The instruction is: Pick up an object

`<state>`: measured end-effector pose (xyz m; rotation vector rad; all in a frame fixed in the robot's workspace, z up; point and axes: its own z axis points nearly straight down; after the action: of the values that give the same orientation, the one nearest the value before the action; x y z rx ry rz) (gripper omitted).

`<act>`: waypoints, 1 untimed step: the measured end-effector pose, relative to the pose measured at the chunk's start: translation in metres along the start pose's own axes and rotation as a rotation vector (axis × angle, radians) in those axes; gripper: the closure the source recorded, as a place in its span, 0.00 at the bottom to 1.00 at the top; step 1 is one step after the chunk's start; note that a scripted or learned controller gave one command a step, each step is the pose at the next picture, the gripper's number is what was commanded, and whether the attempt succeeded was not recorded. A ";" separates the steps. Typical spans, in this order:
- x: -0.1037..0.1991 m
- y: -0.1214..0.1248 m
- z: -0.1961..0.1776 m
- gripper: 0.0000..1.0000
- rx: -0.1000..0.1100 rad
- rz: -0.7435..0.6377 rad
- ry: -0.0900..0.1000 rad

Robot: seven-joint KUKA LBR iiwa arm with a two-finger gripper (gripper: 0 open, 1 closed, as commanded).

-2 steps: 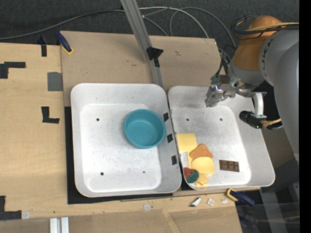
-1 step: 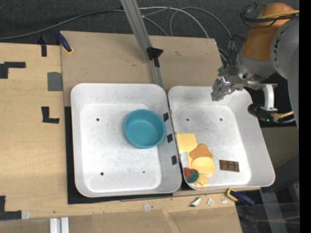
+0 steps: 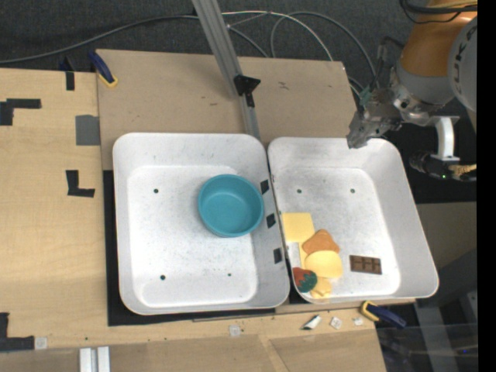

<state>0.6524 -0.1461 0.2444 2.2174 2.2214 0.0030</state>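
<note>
A blue bowl (image 3: 229,204) stands in the left bin (image 3: 139,161), near its right wall. In the right bin (image 3: 387,200) a cluster of small items lies at the front left: a pale yellow square block (image 3: 297,225), an orange piece (image 3: 320,243), a yellow piece (image 3: 325,266), and a red and green piece (image 3: 304,278). A brown chocolate-bar piece (image 3: 365,265) lies to their right. My gripper (image 3: 358,136) hangs over the right bin's far rim, well away from all the items, and nothing is seen in it.
A slanted grey metal pole (image 3: 225,53) rises behind the bins. Cables (image 3: 310,29) run across the dark floor at the back. A yellow-blue clamp (image 3: 105,70) sits at the board's far left corner and another clamp (image 3: 381,313) at the front right.
</note>
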 end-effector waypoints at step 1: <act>0.053 -0.012 0.013 1.00 0.006 -0.004 0.002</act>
<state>0.6400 -0.0927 0.2317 2.2173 2.2295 -0.0013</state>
